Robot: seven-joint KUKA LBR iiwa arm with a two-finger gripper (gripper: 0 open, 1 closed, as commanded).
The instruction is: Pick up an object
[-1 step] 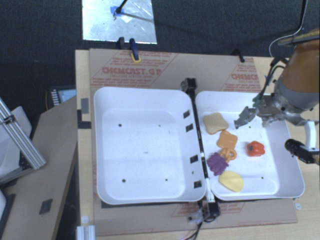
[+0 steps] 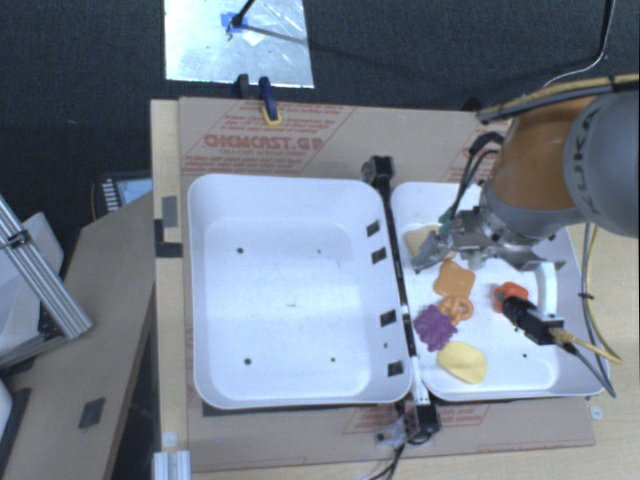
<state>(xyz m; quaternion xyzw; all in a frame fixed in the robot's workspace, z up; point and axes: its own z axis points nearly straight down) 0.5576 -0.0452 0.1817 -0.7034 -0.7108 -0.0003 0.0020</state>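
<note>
A bulky arm (image 2: 560,168) is seen, with a grey rounded housing and a broad orange band above the wrist. A metallic grey gripper (image 2: 437,251) assembly is mounted at its end. Dark cables are routed along the wrist, and a thin yellow cable (image 2: 585,288) is run alongside.

The pincer (image 2: 437,251) was too blurred and small to show how its fingers stood. Just behind it, the arm (image 2: 560,168) hid the far right bin (image 2: 490,388) and ran off the picture's right edge. A cream object (image 2: 420,238) lay partly hidden beneath the pincer.
</note>
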